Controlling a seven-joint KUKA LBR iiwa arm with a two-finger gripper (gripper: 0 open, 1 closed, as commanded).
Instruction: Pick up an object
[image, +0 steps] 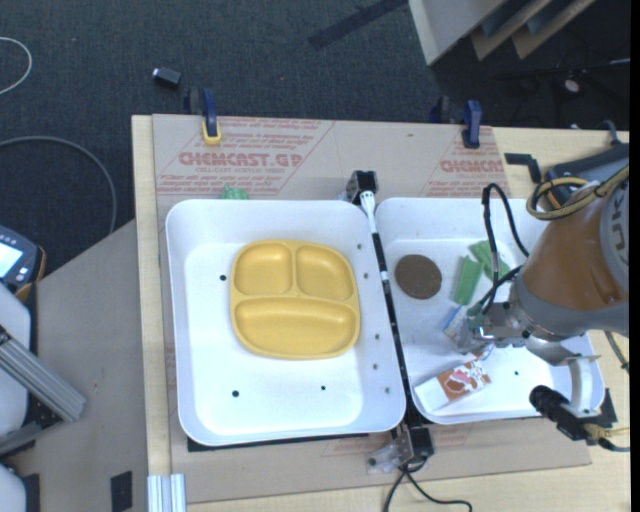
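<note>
sitting in the left bin (190, 330), a yellow divided plate (296, 300) lies flat, three compartments, roughly centred and a bit toward the far side. a few small black dots show on the bin floor around it. a small green scrap (235, 193) lies on the desk (160, 400) just beyond that bin's far rim. two blue clamps (209, 112) grip the cardboard sheet at the desk's far edge. a black clip (362, 185) sits at the far end of the seam where the two bins meet, another at the near end (418, 440) with a cable trailing off.

right bin (420, 215): a brown disc (418, 277) lies flat near the left wall. just right of it a green block (468, 279) lies tilted, with a second green piece (485, 255) touching or overlapping it at the far side, cannot tell which. nearer the front rim a white packet with red print (462, 381) lies flat, angled.

the arm comes in from the right, orange band (580, 265) over the bin's right half, grey wrist below it. the end effector (478, 332) is low in the bin, between the green block and the packet, just beside both. something small and bluish shows at its left tip but it's too small to identify. cannot tell whether the fingers are apart or together, and nothing is visibly clamped between them. black cables loop over the arm.
</note>
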